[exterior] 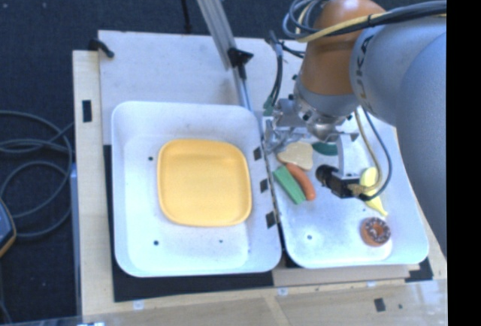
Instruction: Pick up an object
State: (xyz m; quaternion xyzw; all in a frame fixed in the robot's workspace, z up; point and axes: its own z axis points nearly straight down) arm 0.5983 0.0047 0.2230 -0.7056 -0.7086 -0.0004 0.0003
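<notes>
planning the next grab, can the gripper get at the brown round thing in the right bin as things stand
Probably yes. The brown round object lies alone near the front of the right bin, with bare floor around it. The gripper sits over the cluster farther back, and nothing lies between.

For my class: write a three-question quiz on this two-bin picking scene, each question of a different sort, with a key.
1. True or false: the yellow plate lies in the left bin.
2. Which sits nearest the right bin's front corner? A green block B brown round piece C orange carrot
3. Fill in: the gripper hangs over the ___ bin.

Key: 1 true; 2 B; 3 right.
</notes>
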